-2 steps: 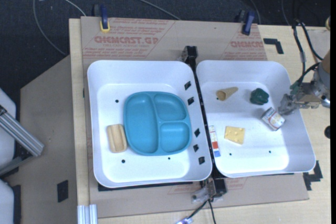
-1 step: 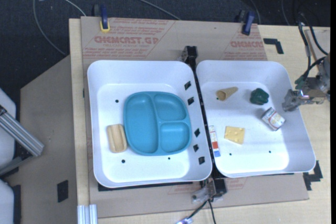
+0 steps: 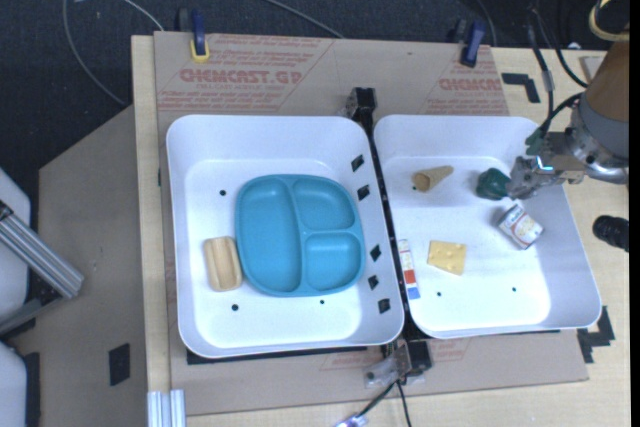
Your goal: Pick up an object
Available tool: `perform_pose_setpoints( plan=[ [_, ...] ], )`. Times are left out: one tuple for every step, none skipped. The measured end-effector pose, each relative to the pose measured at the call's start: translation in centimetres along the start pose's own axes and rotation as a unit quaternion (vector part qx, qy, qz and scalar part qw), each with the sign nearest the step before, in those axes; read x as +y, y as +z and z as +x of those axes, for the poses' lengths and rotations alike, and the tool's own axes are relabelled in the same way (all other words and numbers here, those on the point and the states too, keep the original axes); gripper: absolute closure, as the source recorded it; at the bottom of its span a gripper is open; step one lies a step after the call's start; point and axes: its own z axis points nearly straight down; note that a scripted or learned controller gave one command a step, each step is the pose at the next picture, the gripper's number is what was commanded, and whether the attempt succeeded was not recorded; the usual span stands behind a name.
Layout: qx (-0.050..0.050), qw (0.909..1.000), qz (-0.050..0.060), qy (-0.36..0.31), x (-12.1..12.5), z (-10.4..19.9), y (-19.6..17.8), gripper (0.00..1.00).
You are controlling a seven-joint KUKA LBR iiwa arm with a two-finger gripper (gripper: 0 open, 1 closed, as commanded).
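We see a brown board bench [image 3: 250,65] on dark carpet, two glossy white bins [image 3: 190,215]; the gripper [image 3: 528,177] sits near the right bin's far right edge beside a green lump [image 3: 492,182], its grip unclear.

Two bins [image 3: 190,215] [image 3: 570,285]; one blue plate [image 3: 298,233], one bread [image 3: 222,263], one cone [image 3: 433,179], one cheese [image 3: 447,257], one can [image 3: 520,226], one green thing [image 3: 492,182].

Glossy white plastic bins [image 3: 190,215], smooth blue plastic plate [image 3: 298,233], matt cardboard bench [image 3: 250,65]
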Motion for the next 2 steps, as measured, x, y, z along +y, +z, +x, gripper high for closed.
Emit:
perform_pose_setpoints(
  plan=[
    [0.001,1.0,0.002,0.0,1.5,5.2,0.8,1.0],
    [0.0,1.0,0.0,0.0,3.5,9.7,0.6,1.0]
  ],
)
